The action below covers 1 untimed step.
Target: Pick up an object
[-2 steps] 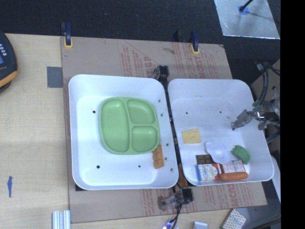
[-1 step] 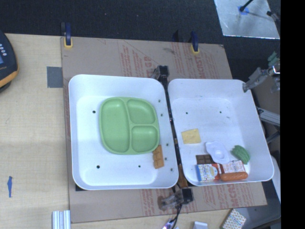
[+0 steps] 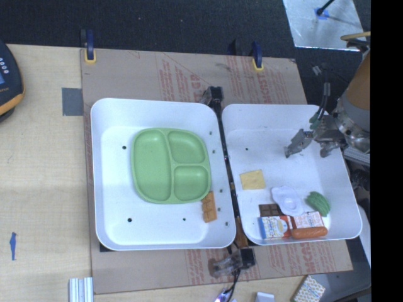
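Note:
My gripper (image 3: 311, 148) hangs over the upper right part of the right bin (image 3: 264, 121), its two dark fingers spread apart with only bare bin floor between them. It stands open. The loose objects lie lower in that bin: a flat yellow square (image 3: 252, 179), a white cup-like piece (image 3: 287, 200), a green object (image 3: 318, 202), a brown block (image 3: 269, 209), a small blue and white carton (image 3: 273, 227), a red and white carton (image 3: 310, 219) and an orange sausage-shaped piece (image 3: 308, 233). The gripper is well above and apart from all of them.
The left bin (image 3: 110, 168) holds a green divided plate (image 3: 170, 165) and a small orange-brown wafer (image 3: 208, 207) near its lower right corner. A dark divider with clamps (image 3: 216, 96) runs between the bins. The arm's body (image 3: 356, 99) stands at the right edge.

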Each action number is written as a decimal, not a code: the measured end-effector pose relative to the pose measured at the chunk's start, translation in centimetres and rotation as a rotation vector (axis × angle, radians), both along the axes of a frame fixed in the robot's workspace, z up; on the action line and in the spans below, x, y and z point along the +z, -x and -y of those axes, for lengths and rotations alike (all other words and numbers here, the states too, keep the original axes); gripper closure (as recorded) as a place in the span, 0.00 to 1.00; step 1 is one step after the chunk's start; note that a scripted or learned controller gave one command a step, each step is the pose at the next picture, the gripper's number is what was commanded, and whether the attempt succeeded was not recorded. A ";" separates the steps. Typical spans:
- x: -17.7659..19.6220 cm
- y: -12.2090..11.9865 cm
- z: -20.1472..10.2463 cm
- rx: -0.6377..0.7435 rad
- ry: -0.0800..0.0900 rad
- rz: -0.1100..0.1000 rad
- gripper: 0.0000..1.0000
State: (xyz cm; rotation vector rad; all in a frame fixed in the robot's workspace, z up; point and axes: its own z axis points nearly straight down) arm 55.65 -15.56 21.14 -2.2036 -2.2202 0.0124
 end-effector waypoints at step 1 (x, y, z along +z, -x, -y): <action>-3.7 4.0 -3.1 -0.003 0.002 0.006 0.00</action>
